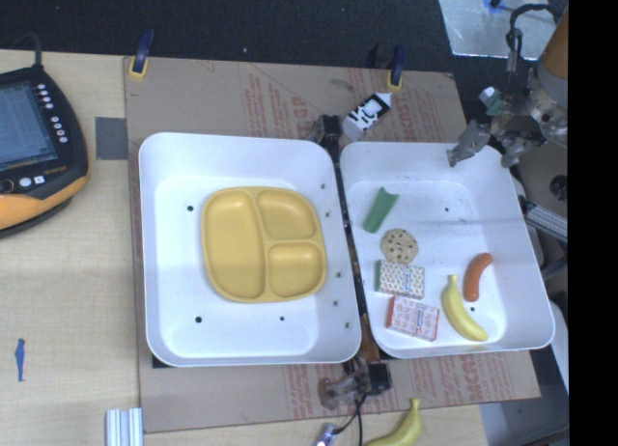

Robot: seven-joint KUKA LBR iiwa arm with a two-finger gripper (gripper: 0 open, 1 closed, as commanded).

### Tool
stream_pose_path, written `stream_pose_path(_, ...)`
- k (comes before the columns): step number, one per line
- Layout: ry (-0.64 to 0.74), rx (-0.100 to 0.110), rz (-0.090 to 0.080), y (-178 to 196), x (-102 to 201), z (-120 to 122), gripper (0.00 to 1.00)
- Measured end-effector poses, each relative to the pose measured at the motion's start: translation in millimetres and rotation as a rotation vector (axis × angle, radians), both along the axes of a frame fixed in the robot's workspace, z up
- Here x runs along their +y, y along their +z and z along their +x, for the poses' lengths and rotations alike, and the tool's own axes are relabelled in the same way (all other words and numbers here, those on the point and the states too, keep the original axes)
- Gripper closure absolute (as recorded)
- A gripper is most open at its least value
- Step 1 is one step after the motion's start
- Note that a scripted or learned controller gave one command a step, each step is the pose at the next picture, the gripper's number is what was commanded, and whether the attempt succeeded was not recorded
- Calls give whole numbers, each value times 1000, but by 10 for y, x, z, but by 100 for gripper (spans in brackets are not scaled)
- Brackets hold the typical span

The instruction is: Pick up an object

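Pincer [480, 145] hangs over the top right corner of the right bin [502, 188], can't tell if it's open or closed.

Nothing visible between its tips. In that bin: green block [379, 209], cookie [398, 244], two small packets [401, 279] [413, 318], banana [463, 310], sausage [477, 276]. Left bin [164, 241] holds a yellow divided tray [263, 242].

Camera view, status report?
Pincer over right bin's far rim, holding nothing. Banana, sausage, cookie untouched. Nothing in the way.

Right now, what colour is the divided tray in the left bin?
Yellow; the divided tray shows plainly in the camera view.
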State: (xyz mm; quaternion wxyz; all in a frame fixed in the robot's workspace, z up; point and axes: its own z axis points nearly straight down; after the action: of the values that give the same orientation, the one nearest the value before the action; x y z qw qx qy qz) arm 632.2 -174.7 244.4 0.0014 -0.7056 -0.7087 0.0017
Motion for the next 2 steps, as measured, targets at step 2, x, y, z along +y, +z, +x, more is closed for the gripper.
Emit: stream_pose_path(2,2,1,1,-1532,-372,-1225,0)
